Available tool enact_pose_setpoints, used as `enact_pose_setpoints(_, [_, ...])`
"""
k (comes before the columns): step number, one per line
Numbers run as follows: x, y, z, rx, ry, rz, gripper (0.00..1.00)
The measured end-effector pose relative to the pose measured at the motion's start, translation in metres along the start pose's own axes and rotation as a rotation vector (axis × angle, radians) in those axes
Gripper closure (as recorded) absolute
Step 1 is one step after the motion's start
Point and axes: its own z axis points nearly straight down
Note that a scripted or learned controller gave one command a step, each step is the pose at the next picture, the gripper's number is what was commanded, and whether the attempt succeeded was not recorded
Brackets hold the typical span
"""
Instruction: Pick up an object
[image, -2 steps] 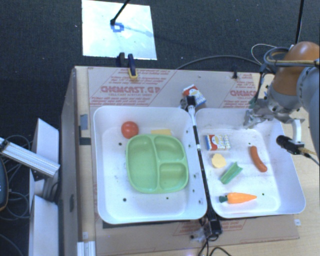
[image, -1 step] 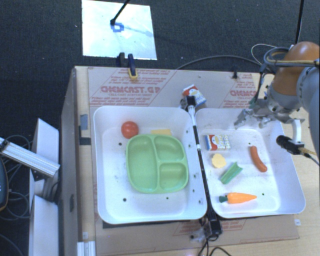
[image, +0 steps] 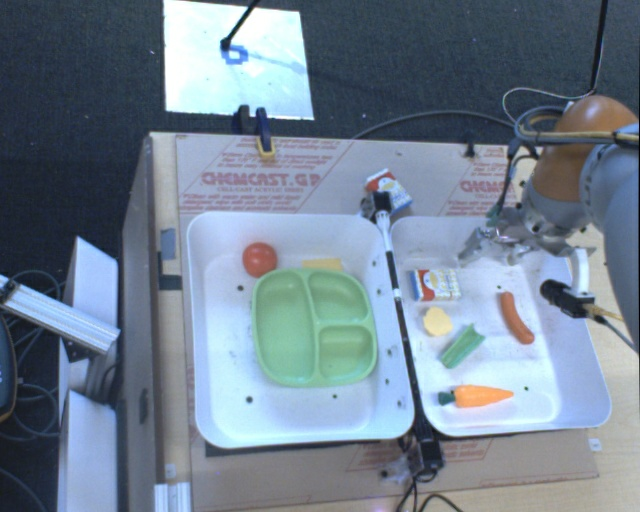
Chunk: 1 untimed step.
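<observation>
My gripper (image: 492, 250) hangs over the back of the right bin (image: 575, 400), open, with nothing between its fingers. Just in front and left of it lies a small white, red and blue carton (image: 436, 284). A yellow piece (image: 437, 321) and a green piece (image: 462, 345) lie nearer the front. A red sausage (image: 516, 316) lies to the right of them, and an orange carrot (image: 480, 396) rests near the front wall.
The left bin (image: 215, 400) holds a green divided plate (image: 312, 325), a red ball (image: 260, 259) and a yellow slice (image: 322, 265). Another small carton (image: 388, 190) sits behind the bins on the divider's end. A black part with a cable (image: 565, 296) overhangs the right bin's right side.
</observation>
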Motion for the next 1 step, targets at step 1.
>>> enact_pose_setpoints(1, [-0.0006,0.0012,-0.0118,-0.004,-0.002,-0.002,1.00])
